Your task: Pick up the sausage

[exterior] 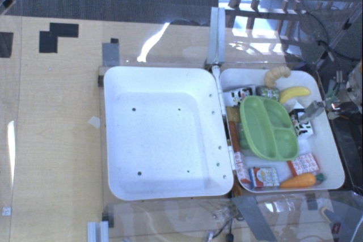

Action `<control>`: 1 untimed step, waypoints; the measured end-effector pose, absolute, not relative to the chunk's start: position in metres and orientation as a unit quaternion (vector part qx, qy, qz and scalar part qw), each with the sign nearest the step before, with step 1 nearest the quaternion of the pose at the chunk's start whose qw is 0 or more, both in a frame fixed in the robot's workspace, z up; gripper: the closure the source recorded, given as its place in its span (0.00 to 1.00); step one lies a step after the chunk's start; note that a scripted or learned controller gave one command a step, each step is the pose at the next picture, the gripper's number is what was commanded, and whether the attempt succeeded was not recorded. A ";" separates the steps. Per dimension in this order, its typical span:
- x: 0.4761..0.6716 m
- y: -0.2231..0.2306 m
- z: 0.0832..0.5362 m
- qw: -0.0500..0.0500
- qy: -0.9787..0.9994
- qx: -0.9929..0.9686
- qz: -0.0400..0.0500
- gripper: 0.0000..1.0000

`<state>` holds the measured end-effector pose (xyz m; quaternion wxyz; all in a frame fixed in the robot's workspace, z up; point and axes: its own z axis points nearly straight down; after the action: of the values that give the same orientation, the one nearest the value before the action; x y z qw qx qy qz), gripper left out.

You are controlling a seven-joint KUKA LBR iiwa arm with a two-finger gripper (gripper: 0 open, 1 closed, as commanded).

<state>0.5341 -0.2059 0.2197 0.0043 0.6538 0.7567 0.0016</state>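
Carrot (pixel 298 181) lies at the right bin's (pixel 336 156) near edge; the sausage (pixel 232 134) sits wedged along its left wall, likely crowded there by the green plate (pixel 266 127). End effector (pixel 313 110) hangs near the right wall, and whether it is wide or narrow cannot be told.

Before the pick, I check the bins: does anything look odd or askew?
Yes: the green tray lies tilted on top of other items in the right bin, hiding some. The left bin looks tidy.

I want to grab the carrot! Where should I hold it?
Probably the thick middle of the orange toy carrot, coming straight down from above: it lies flat, lengthwise along the near wall of the white right bin, so its sides are crowded.
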 end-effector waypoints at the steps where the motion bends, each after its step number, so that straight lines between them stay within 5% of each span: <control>1: 0.498 -0.209 0.097 0.006 0.766 0.643 0.001 0.00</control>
<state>0.4984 -0.2088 0.0970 0.0062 0.6425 0.7662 0.0012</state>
